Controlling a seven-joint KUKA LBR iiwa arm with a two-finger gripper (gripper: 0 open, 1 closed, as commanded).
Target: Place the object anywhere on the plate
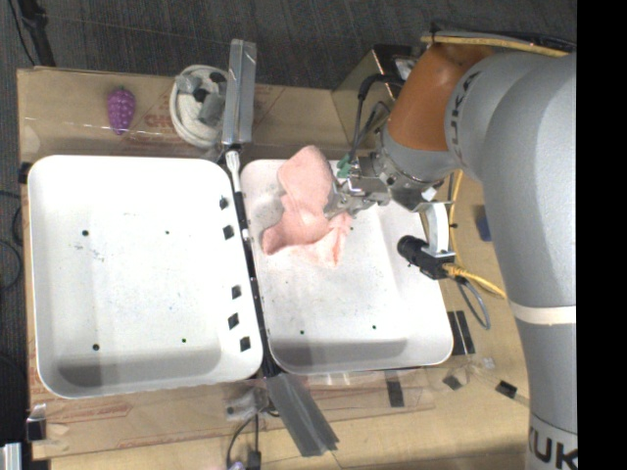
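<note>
Camera view, just right of centre: pink cloth (302, 209), crumpled into a soft heap, in the upper left part of the right-hand bin (421, 341), close to that bin's left wall and upper rim. Bulked high toward its upper right and trailing a thinner flap down toward mid-frame, probably drawn into that shape by a pull at its right edge. Touching that right edge: gripper (345, 192), brought in low from the right of the frame, set at the cloth's margin rather than its bulk, presumably to catch a fold thin enough to pinch. Cannot tell whether closed on the fabric or merely resting against it; contact hidden by cloth and wrist hardware. Behind it, arm (509, 116) filling the right side of the frame, orange band (431, 96) at upper right, bent over the bin's upper right corner. Judged stage: early, at the grasp, with the cloth not yet clear of the bin floor. Limp material, so likely to sag, swing and slip from a shallow pinch; worth a firm bite and a slow rise before any carry toward the plate. Further out: left-hand bin (59, 262) across a grey bar (240, 76) at the shared wall. On the bench (59, 86) above that bin, upper left of the frame, a small purple lump (120, 109) and a white coil (196, 101), both well apart from the cloth.
</note>
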